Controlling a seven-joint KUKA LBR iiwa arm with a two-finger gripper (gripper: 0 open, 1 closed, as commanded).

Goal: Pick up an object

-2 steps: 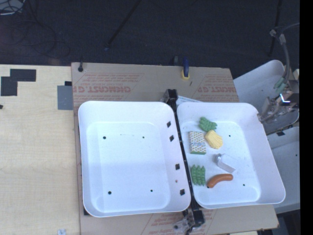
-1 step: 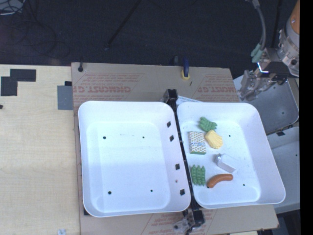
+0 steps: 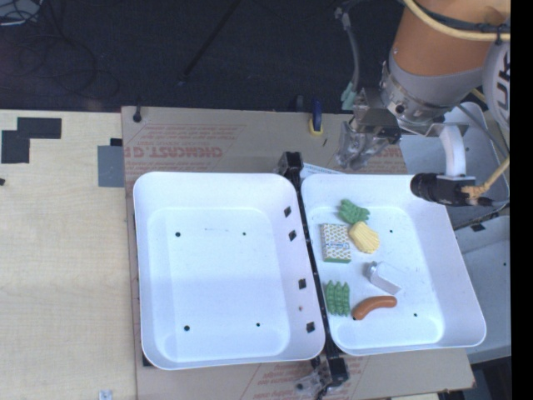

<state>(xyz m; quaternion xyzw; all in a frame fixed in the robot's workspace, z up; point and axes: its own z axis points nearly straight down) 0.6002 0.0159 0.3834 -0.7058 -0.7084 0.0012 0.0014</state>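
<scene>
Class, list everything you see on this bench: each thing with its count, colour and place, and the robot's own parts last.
left bin: 1, white, left half of the board.
right bin: 1, white, beside it on the right.
toy corn cob: 1, yellow with green leaves, upper middle of right bin.
small box: 1, green and white, touching the corn's left side.
green toy vegetable: 1, green, near right bin's left wall.
grey block: 1, grey, centre of right bin.
toy sausage: 1, orange-red, lower right bin.
arm: 1, grey with orange band, top right.
end effector: 1, grey metal, above right bin's far rim.
</scene>
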